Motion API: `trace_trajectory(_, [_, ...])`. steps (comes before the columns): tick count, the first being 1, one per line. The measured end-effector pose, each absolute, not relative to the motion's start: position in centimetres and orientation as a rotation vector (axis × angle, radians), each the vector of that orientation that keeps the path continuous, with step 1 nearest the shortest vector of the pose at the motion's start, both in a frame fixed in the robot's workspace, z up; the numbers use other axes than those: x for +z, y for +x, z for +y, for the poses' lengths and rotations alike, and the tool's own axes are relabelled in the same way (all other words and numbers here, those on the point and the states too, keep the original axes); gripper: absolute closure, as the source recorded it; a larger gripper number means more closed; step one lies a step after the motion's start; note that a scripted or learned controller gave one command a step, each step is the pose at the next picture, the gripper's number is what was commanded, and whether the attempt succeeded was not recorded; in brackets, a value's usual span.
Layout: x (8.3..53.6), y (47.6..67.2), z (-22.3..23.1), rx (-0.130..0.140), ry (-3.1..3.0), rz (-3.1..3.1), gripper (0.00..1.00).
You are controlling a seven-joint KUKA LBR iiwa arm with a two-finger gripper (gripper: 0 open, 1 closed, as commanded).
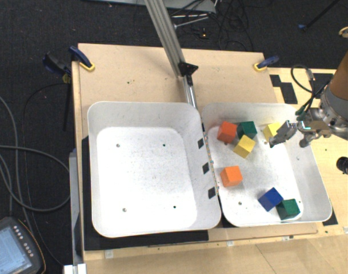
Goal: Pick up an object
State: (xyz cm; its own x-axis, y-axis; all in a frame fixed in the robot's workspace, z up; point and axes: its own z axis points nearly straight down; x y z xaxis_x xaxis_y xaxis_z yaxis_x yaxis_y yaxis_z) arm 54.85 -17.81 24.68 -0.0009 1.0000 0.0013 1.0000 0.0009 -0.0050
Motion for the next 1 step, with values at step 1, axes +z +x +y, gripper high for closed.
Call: trace_trajectory(1, [24.92,54.94,-17.81,0.0,-2.221,-2.222,0.0])
